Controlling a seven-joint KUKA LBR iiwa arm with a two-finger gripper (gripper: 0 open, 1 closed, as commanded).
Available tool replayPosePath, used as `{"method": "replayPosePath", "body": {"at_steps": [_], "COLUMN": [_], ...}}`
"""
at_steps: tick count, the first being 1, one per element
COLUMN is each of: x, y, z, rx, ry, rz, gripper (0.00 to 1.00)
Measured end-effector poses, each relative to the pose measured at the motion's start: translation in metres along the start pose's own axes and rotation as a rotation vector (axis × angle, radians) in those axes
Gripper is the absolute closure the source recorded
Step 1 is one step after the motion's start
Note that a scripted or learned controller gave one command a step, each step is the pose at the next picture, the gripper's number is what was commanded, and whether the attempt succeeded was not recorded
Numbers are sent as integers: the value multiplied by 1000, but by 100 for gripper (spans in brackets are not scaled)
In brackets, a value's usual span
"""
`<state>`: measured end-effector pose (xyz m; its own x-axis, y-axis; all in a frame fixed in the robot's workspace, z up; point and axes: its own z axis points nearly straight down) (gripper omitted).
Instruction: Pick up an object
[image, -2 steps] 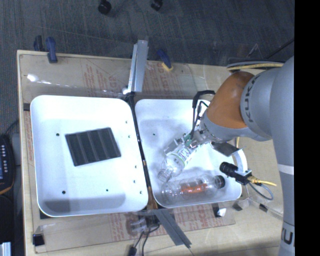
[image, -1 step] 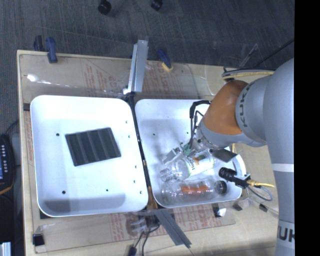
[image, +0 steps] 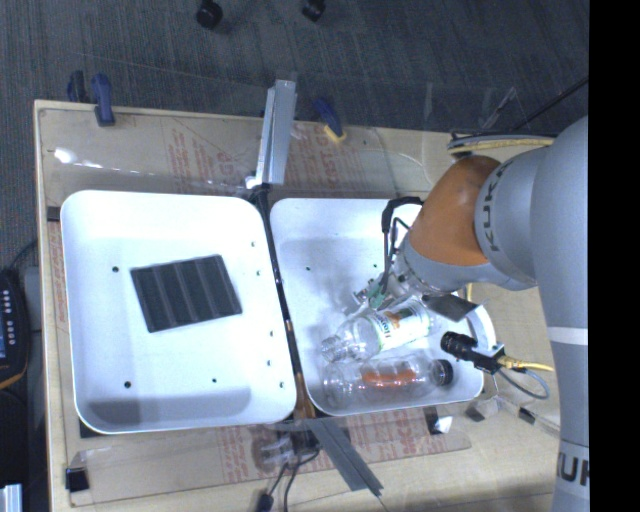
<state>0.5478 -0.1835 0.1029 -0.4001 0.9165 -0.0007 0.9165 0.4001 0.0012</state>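
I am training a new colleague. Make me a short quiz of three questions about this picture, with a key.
1. True or false: the dark ribbed mat lies in the left bin.
2. Which bin holds the clear bottles? A) left B) right
3. Fill in: the arm hangs above the ___ bin.

Key: 1 true. 2 B; several clear bottles lie in a pile near its front edge. 3 right; the gripper is low over the pile, and its state cannot be judged.

Two white bins (image: 160, 215) (image: 310, 240); one dark ribbed pad (image: 187, 292); two clear bottles (image: 385, 330) (image: 390, 377).
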Motion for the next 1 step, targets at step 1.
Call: {"method": "replayPosePath", "body": {"at_steps": [1], "x": [0], "y": [0], "z": [0], "rx": [0], "ry": [0], "rz": [0], "gripper": [0]}}
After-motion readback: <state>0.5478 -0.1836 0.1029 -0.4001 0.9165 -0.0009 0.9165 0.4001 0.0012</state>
